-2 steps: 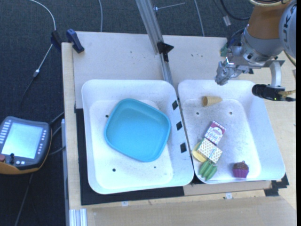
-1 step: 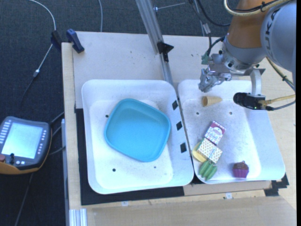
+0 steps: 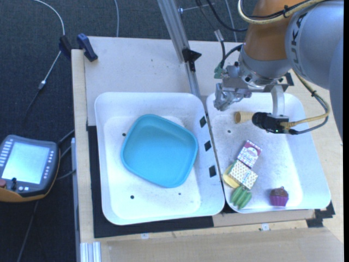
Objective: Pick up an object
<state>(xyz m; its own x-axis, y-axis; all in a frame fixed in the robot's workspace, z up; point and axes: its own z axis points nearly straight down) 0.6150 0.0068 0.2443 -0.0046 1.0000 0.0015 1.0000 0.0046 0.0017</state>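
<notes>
Cone-shaped object just right of the gripper, outside jaws of unclear state.

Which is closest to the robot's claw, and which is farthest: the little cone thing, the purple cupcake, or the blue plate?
From the end effector:
1. The small tan cone, just beside it at the right bin's top.
2. The blue plate, in the left bin.
3. The purple cupcake, at the right bin's bottom corner.

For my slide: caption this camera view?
KUKA arm's gripper hovers over right bin; blue plate in left bin.
</notes>
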